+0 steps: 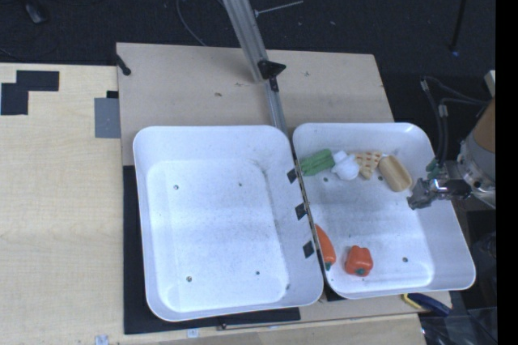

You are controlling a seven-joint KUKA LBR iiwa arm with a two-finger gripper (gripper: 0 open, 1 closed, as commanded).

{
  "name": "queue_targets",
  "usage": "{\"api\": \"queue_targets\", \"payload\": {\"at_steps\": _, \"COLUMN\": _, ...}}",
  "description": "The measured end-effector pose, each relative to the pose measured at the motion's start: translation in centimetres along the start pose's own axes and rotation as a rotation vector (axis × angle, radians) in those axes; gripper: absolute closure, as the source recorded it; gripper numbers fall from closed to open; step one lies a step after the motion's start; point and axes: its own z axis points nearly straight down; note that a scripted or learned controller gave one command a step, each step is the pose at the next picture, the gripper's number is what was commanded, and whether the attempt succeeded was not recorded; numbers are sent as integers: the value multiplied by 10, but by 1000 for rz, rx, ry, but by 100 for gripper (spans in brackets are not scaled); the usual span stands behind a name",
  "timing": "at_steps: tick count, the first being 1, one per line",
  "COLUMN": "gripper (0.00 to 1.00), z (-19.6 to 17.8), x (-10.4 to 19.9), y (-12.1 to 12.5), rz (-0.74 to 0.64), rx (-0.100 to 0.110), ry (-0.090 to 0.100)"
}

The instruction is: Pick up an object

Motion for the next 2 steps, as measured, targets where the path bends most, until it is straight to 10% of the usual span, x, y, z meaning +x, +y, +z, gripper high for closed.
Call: {"api": "queue_targets", "payload": {"at_steps": 2, "gripper": 100, "z": -32, "x": 53, "y": 9, "rz": -4, "rx": 5, "ry": 3}}
